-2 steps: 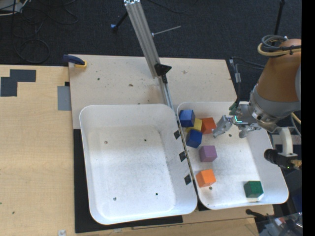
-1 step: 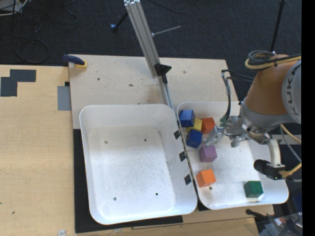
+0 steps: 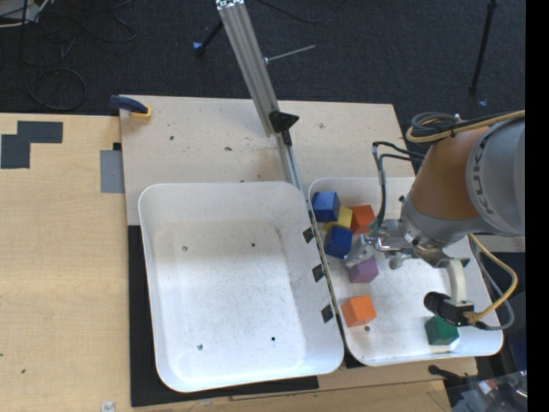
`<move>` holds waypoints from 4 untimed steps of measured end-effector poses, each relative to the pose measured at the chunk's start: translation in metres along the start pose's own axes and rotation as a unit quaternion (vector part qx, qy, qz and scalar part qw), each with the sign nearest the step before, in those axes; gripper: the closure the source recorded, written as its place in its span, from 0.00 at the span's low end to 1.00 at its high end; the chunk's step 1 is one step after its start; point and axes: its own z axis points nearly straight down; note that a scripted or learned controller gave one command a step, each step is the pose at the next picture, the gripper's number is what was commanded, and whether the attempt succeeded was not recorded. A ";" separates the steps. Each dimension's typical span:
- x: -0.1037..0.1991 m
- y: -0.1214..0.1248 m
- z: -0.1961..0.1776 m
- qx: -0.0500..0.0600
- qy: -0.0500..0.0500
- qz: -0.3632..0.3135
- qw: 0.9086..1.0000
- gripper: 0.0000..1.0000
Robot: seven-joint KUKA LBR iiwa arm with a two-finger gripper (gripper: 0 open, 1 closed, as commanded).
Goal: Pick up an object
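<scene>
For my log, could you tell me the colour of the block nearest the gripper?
Purple block, in the camera view.

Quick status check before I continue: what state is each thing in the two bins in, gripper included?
Gripper: down in the right bin, over the purple block; grip unclear.
Purple block: on the bin floor, by the gripper.
Blue blocks: resting near the divider.
Yellow block: wedged among the cluster.
Orange block: in the cluster.
Second orange block: lying alone.
Green block: in the corner.
Left bin: upright, beside the right bin.
</scene>
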 end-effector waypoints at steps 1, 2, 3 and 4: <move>0.001 0.001 0.029 -0.003 0.000 0.000 1.000 0.00; -0.001 0.000 0.018 -0.003 0.001 0.004 1.000 1.00; 0.000 0.001 -0.044 -0.006 -0.001 -0.001 1.000 1.00; 0.002 0.003 -0.087 -0.005 -0.001 -0.001 1.000 1.00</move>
